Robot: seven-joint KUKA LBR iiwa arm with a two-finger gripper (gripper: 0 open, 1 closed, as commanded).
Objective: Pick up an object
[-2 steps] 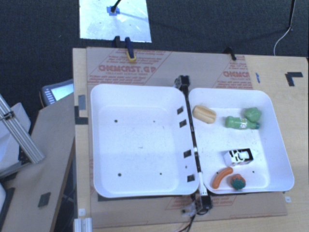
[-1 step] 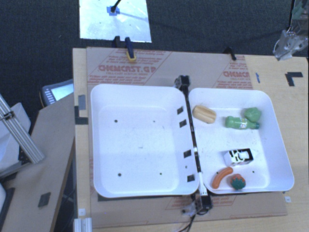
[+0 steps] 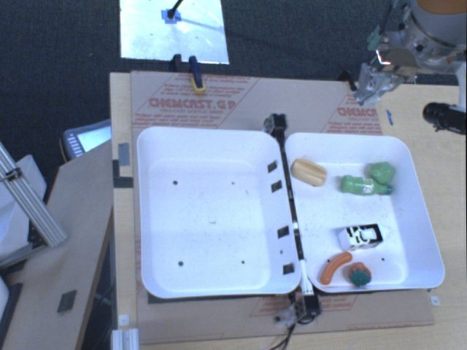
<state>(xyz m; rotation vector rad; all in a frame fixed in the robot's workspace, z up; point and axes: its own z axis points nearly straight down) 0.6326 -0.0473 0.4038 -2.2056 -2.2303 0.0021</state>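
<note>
Arm parked above the far right corner, nothing picked yet

From here the gripper (image 3: 371, 87) hangs over the cardboard beyond the right bin (image 3: 419, 195), clear of its back rim, and whether it is spread or pinched I cannot tell at this angle; nothing visible sits in it. All the pickable things lie in that right bin: a tan bread roll (image 3: 309, 172) near the divider, a green toy (image 3: 368, 181) toward the back, a black-and-white block (image 3: 361, 235) in the middle, and an orange sausage (image 3: 335, 267) beside a small teal and orange ball (image 3: 358, 274) at the front. I'd say this is the approach step: next it must choose one, swing over it and descend square, the roll looking easiest as it lies apart from the rest
</note>
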